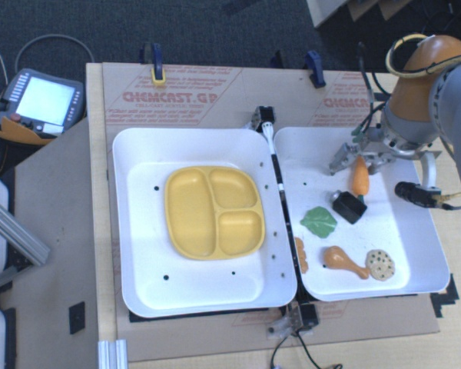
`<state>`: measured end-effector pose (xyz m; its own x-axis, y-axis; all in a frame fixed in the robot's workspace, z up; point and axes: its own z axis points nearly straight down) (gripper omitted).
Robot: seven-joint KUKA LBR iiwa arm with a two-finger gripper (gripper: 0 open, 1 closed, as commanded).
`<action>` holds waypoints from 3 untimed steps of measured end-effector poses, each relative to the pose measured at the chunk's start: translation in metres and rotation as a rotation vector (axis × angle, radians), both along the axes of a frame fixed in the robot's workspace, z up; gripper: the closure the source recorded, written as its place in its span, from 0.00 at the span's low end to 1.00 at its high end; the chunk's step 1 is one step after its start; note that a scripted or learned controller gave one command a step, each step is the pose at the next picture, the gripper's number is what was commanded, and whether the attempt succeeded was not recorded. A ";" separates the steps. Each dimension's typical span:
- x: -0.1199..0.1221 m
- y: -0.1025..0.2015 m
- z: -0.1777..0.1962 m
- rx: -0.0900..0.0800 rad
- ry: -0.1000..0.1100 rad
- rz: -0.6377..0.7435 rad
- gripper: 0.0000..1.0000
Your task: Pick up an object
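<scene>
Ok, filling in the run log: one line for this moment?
arm: over right bin | gripper: at carrot, grasp unclear | black block, leaf, drumstick, cookie: lying in bin | left bin: yellow tray

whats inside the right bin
In the right bin: an orange carrot, a black block, a green leaf, a drumstick and a cookie. The arm covers the bin's far corner.

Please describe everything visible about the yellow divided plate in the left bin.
The yellow divided plate looks like matte plastic, a rounded square with three compartments: one long, two smaller. It lies flat, right side up and slightly turned, near the middle of the left white bin. Only the bin floor touches it.
</scene>
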<state>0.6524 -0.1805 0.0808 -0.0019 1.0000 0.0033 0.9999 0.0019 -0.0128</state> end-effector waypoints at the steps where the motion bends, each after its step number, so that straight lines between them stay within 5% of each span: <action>1: 0.002 0.000 0.012 -0.002 -0.005 0.002 1.00; 3: 0.006 -0.001 0.134 -0.006 -0.017 0.000 1.00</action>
<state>0.6587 -0.1810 0.2152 -0.0018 1.0000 -0.0027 1.0000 0.0018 0.0047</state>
